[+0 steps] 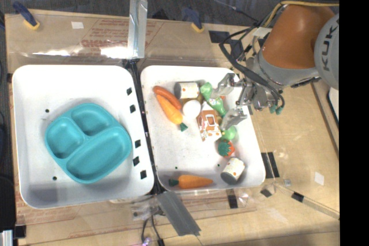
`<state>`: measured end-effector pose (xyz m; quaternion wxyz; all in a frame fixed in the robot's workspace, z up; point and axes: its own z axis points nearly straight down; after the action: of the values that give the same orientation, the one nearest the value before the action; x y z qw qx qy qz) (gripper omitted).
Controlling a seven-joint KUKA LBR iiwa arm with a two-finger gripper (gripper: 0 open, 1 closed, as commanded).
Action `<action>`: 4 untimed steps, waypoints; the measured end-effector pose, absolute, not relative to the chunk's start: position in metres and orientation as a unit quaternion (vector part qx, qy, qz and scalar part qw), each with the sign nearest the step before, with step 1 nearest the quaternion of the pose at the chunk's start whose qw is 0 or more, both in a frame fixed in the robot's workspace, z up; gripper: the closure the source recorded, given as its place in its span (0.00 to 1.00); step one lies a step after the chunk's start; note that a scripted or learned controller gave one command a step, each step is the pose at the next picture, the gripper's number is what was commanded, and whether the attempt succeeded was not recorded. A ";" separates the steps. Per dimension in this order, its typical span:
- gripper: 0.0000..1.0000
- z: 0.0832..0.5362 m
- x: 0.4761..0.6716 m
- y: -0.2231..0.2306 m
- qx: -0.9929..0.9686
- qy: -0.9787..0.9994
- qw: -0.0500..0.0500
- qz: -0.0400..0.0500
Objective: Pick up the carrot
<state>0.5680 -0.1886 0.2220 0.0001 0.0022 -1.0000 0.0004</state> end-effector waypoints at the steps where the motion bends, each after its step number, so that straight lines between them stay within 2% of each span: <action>1: 0.00 0.092 0.564 -0.135 -0.054 -0.999 -0.001 0.000; 2: 0.00 0.096 0.551 -0.098 -0.261 -0.965 0.002 0.000; 3: 0.00 0.091 0.534 -0.095 -0.262 -0.965 0.002 0.000; 4: 0.00 0.093 0.573 -0.102 -0.293 -0.956 0.000 0.000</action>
<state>0.5728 -0.1022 0.0925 -0.0004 -0.2932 -0.9560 -0.0002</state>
